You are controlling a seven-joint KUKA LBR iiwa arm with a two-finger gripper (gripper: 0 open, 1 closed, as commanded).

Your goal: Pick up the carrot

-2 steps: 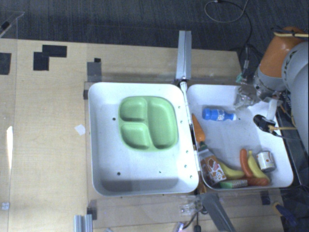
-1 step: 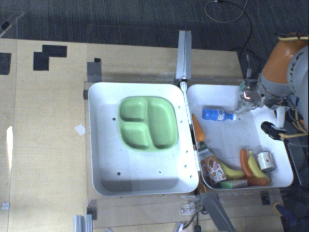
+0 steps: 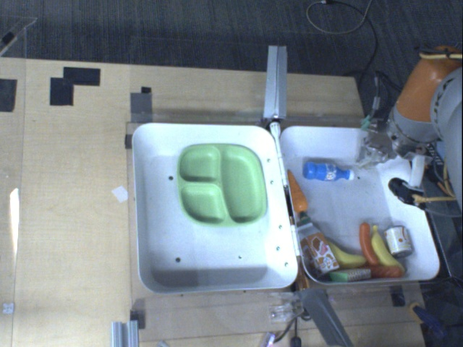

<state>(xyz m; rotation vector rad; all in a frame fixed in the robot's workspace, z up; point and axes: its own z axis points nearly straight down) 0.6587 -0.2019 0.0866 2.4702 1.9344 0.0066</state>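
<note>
The gripper (image 3: 370,153) hangs over the far right corner of the right bin (image 3: 340,212), and from this slant I cannot tell whether it is open or shut. Nothing shows in its grasp. Just beside it toward the bin's middle lies a blue bottle (image 3: 327,170), on its side along the far edge.

The carrot (image 3: 296,192) is well apart from the gripper, across the bin. It lies flat against the left wall, its length running along that wall and its thin end toward the far edge.

Along the near edge sit a brown packet (image 3: 318,250), a banana (image 3: 349,256), two orange-red sticks (image 3: 372,248) and a can (image 3: 398,241) in the near right corner. The left bin (image 3: 155,215) holds a green divided plate (image 3: 221,183) and rests on the worktop (image 3: 65,194).

The carrot looks like a light, stiff toy, probably smooth plastic, so it may slip or roll. The taper suits a hold across the thicker half. The wall is the likely trouble, since it leaves little room on that side. A grip closing along the wall's line, or a nudge to free the carrot first, seems wiser.
</note>
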